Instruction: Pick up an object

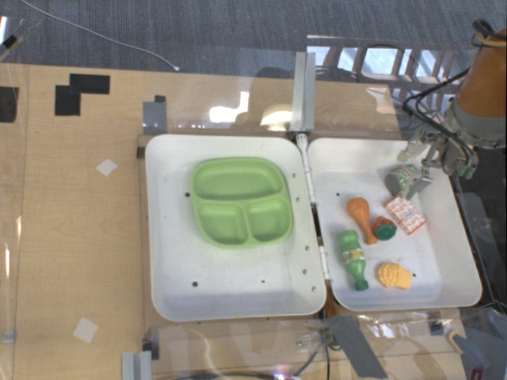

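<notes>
Down front in the right bin [467, 287] lie the corn cob [394, 275] and green bottle [354, 260]; behind them the carrot [361, 215] and patterned packet [405, 214]. The gripper [415, 174] hovers at the far right, with something grey-green at its tip — held or not, can't tell. Looks like the reach. Next: settle squarely over one piece.

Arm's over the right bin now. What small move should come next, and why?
Probably shift the pincer a little toward the small patterned box before lowering. It now sits over bare floor near the right bin's far corner, and the toys (box, carrot, green bottle, corn) all lie nearer the camera.
</notes>
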Controlling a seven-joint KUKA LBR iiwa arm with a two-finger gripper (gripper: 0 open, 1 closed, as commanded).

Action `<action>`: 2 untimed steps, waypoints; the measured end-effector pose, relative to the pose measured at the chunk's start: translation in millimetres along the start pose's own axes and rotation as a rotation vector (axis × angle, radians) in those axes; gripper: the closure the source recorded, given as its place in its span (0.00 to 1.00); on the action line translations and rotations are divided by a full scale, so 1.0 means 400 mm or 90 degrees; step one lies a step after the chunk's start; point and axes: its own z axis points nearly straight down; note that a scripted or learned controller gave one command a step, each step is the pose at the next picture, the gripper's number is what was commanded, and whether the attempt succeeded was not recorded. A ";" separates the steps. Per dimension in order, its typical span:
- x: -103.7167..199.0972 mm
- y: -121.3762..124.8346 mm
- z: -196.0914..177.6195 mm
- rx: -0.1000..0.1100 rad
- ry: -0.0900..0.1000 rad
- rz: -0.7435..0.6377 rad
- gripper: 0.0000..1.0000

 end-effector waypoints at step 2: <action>0.069 0.069 0.139 -0.003 -0.013 0.424 1.00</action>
